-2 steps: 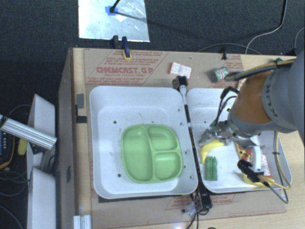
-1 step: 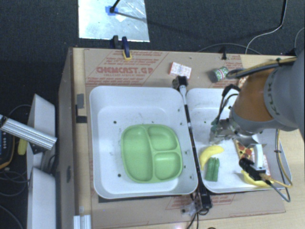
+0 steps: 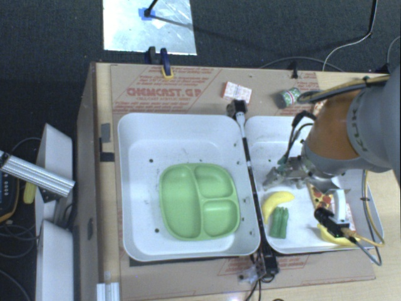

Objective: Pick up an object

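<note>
The banana (image 3: pixel 277 199) looks light, smooth and curved, best pinched across its middle; the tool (image 3: pixel 282 174) hovers just above, its grip unreadable.

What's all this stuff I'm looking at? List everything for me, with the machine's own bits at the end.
White bins: two, side by side on the bench.
Divided plate: one, light green, three compartments, lying in the left bin.
Banana: one, yellow, in the right bin near the divider.
Green item: one, dark green, just below the banana; kind unclear.
Yellow item: one, at the right bin's lower right, partly hidden.
Cardboard sheet: one, brown with red print, under the bins.
Shiny plate: one, silvery, on the dark floor above the bench.
Arm: one, grey with an orange band, reaching in from the right.
Claw: one, metallic, over the right bin above the banana.
</note>
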### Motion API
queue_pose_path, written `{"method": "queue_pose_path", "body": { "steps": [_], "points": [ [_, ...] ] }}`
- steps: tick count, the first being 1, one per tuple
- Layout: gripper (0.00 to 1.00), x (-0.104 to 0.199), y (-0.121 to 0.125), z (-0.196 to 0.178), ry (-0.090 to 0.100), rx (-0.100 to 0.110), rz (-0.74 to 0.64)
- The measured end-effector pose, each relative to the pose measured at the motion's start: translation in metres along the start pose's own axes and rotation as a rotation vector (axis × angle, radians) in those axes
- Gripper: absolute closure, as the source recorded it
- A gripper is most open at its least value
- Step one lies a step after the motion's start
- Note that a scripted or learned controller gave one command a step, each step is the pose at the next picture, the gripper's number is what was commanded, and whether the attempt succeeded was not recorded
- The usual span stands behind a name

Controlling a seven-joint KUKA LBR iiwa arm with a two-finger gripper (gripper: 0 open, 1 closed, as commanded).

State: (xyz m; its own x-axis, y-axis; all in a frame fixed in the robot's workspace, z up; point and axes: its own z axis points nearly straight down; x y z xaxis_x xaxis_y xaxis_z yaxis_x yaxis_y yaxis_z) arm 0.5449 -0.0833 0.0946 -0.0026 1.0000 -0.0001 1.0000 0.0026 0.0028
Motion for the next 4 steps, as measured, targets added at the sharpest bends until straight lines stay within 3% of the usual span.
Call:
{"method": "queue_pose_path", "body": {
  "steps": [1,2,3,4],
  "points": [
    [0.0,-0.039,0.039,-0.081,-0.002,-0.003,0.001],
    [0.0,-0.108,0.001,0.01,-0.001,0.001,0.002],
    [0.0,-0.108,-0.041,0.01,0.0,0.002,0.002],
    [0.0,-0.124,-0.057,-0.123,-0.003,-0.003,0.002]
  ]
}}
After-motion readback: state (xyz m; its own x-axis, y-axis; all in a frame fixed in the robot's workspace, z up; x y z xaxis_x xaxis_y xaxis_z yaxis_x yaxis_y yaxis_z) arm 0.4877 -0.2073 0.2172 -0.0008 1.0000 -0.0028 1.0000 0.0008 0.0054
